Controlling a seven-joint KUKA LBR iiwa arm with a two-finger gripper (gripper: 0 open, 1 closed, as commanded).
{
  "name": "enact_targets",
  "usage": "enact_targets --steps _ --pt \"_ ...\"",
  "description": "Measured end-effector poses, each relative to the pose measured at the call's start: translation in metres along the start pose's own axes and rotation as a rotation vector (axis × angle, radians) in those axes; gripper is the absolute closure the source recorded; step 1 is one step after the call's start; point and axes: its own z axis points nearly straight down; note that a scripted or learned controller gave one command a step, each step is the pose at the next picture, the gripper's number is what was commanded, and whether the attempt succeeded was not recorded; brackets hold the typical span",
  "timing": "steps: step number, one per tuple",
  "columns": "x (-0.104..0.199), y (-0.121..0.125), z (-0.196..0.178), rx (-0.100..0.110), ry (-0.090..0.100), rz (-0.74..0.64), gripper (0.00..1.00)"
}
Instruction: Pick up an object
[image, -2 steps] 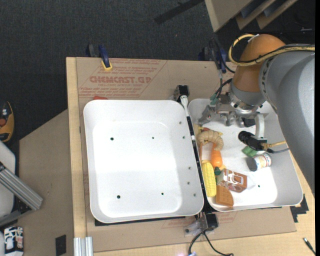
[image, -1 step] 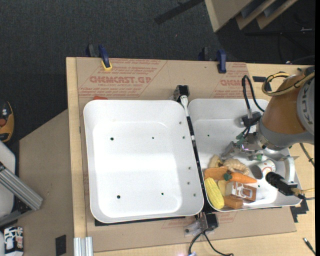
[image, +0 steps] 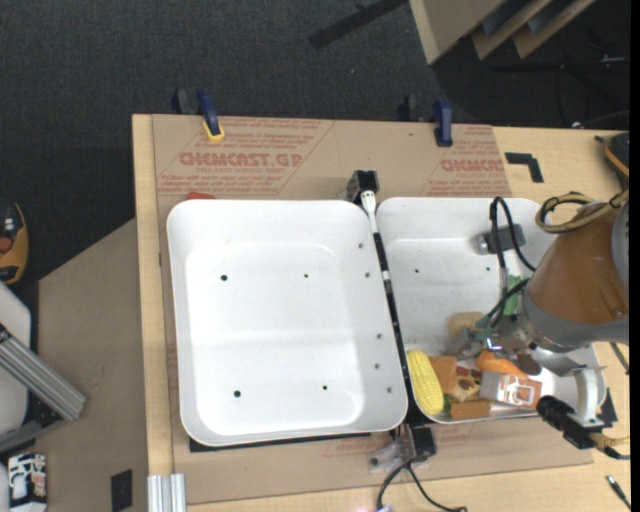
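Observation:
The arm (image: 580, 275) reaches in from the right and bends low over the near right part of the right bin (image: 440, 250). Its gripper (image: 497, 345) is down among a pile of small objects at the bin's near edge. A yellow corn cob (image: 425, 382) lies along the bin's near left corner. Beside the corn cob sit an orange and white packet (image: 505, 385) and a tan rounded piece (image: 464, 324). The wrist covers much of the pile.
The left bin (image: 280, 320) sits beside the right one, parted by a black divider (image: 385, 290). Blue clamps (image: 210, 115) (image: 442, 120) hold the cardboard sheet at the far edge. A black cable (image: 505, 240) runs across the right bin's far part.

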Motion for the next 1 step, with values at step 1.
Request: enact_targets --steps 1 --pt "-0.0001 0.0042 -0.0105 -0.01 -0.003 -0.001 1.0"
